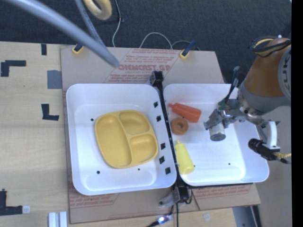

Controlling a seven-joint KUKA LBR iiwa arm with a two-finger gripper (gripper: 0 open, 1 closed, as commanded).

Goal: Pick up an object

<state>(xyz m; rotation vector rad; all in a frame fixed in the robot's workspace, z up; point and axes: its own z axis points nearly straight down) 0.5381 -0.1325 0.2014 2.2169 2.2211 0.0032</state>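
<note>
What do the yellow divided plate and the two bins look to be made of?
The yellow divided plate looks like moulded plastic: uniform colour, soft sheen, rounded compartment ridges. The left bin and right bin seem glossy white plastic or enamelled metal; the view leaves that open.

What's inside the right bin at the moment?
The right bin holds an orange carrot-shaped toy, a brown ring and a yellow bottle along its left side. The gripper hangs over its middle, covering some floor.

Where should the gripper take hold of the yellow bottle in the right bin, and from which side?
Probably across the middle of the bottle, coming straight down. It lies flat, long axis up-down in the view, close against the right bin's left wall, so fingers may fit badly on that side.
</note>
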